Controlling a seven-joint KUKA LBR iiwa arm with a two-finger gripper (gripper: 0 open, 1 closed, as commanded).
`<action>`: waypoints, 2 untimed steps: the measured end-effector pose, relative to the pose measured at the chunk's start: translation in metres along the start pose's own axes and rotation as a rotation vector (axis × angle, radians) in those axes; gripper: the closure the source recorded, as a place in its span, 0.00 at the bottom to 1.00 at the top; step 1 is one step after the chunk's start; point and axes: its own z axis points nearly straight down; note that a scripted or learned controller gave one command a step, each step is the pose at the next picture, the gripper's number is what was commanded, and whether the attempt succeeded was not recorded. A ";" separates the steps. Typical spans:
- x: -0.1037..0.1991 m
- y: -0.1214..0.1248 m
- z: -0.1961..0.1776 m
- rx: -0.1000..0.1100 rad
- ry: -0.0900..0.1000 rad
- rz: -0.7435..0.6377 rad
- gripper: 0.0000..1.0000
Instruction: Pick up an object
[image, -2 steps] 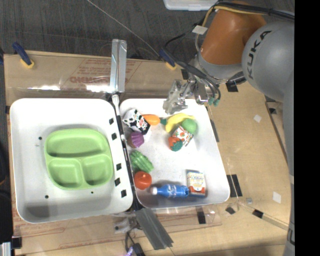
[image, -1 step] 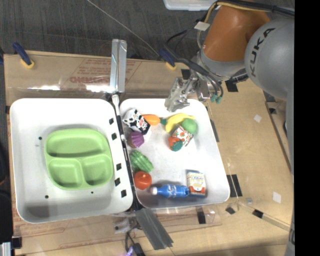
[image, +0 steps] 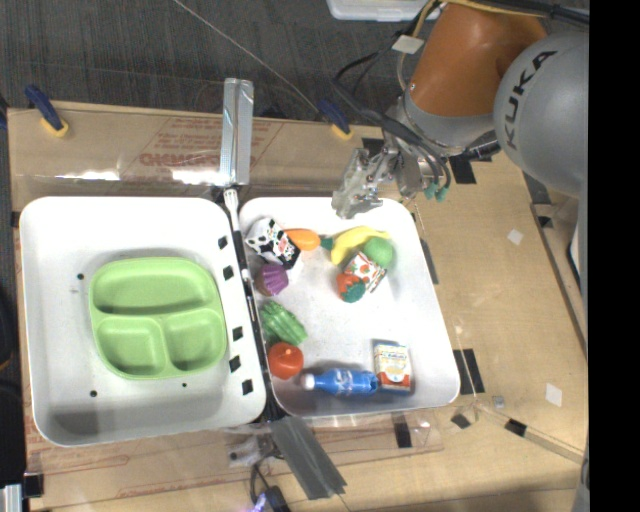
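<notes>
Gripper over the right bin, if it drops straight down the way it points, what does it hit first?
Probably the bare floor at the far edge of the right bin, just above the banana. The gripper hangs there; depth is unclear.

KUKA iiwa arm (image: 545, 85): rounded grey housing bearing the dark lettering "KUKA", with a broad orange band (image: 460, 60) above the wrist. Black cables (image: 375, 62) loop beside the wrist, and a small white tag sits at the band's edge. Gripper (image: 358, 190): pale, translucent-looking fingers below dark metal fittings.

"KUKA" in black letters on the grey arm (image: 545, 95)
</notes>
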 end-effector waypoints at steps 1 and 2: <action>0.007 -0.082 0.095 -0.005 0.014 -0.238 1.00; 0.014 -0.015 0.007 -0.001 0.000 -0.141 1.00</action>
